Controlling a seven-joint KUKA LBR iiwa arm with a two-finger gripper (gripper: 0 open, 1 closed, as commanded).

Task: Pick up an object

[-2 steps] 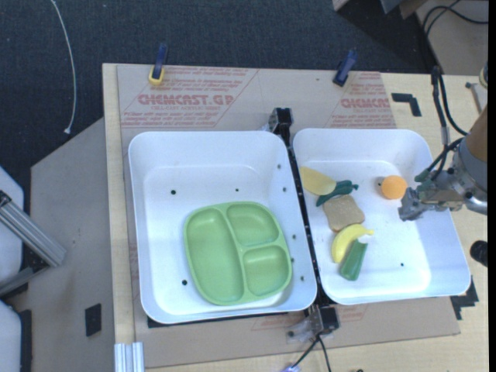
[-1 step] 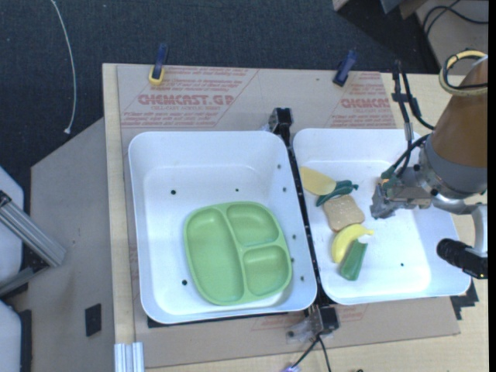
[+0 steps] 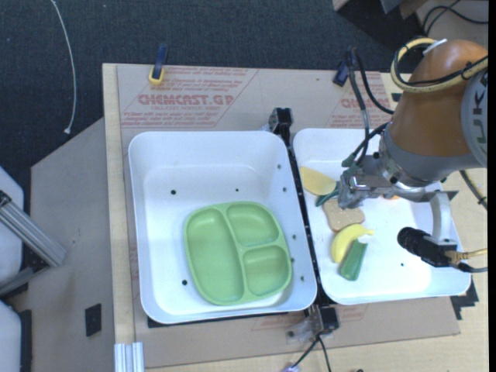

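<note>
Go down slow with gripper [image 3: 342,194] — grip state hard to tell. Aim for tan piece [image 3: 339,218] at its 6 o'clock — banana [image 3: 346,241] just past, same way.

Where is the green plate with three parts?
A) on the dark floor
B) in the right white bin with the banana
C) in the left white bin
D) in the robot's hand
C: the green plate lies flat in the left white bin, while the banana sits in the right white bin near the robot's hand.
</note>
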